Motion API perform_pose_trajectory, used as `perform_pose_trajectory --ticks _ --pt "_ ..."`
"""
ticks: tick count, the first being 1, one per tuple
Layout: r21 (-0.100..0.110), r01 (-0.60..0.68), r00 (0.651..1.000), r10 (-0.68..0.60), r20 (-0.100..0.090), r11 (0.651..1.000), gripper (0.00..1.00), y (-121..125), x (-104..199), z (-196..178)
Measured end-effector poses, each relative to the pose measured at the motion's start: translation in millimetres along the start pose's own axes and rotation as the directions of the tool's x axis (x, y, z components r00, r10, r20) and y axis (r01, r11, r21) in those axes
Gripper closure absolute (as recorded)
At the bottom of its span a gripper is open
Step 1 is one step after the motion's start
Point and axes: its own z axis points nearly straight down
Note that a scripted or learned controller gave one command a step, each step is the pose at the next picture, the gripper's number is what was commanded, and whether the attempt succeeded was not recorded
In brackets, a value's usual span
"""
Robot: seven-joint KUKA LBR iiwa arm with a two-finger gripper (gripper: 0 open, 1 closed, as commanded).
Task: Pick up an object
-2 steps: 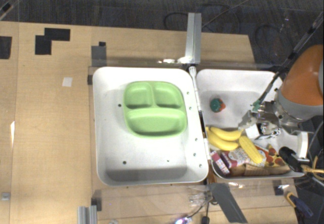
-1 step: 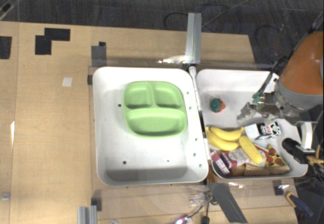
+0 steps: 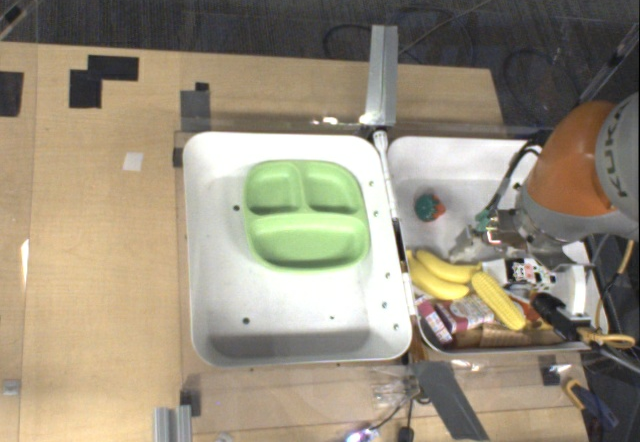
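closing in on the fruit pile, nothing lifted yet

we read this as the approach step: the arm [image 3: 585, 170] reaches in over the right bin [image 3: 450, 155] and its gripper [image 3: 478, 238] hangs low above the bin floor, just above the clutter along the near side. we see nothing between its tips, so we judge no object is held yet; as for how wide the jaws stand, we cannot tell, because the wrist and its cabling hide them from this slant.

the likeliest target, in our judgement, is the banana [image 3: 440, 272], which lies just below and a little to the left of the gripper, close to it though we cannot tell if they touch. a corn cob [image 3: 498, 299] lies just beside the banana to the right, and a dark wrapped packet [image 3: 442, 318] sits against the bin's near wall. a small red and green thing, perhaps a strawberry [image 3: 428, 207], rests alone to the gripper's left, apart from the pile.

the next move, we think, calls for a short descent onto one item, with the jaws set across its narrow side; the crowding of banana and cob could spoil the grasp.

the left bin [image 3: 210, 250] holds a green divided plate [image 3: 305, 212], well apart from the gripper.
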Motion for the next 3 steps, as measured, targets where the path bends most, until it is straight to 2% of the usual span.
perform_pose_trajectory --ticks 1,2,3 --pt "-0.003 -0.012 1.000 0.012 -0.001 1.000 0.00 54.1 23.1 15.8" --pt "0.004 0.049 0.999 -0.049 -0.002 0.999 0.00 -13.8 21.7 12.6" --pt "-0.005 0.101 0.995 -0.101 0.000 0.995 0.00 26.2 25.8 14.7"
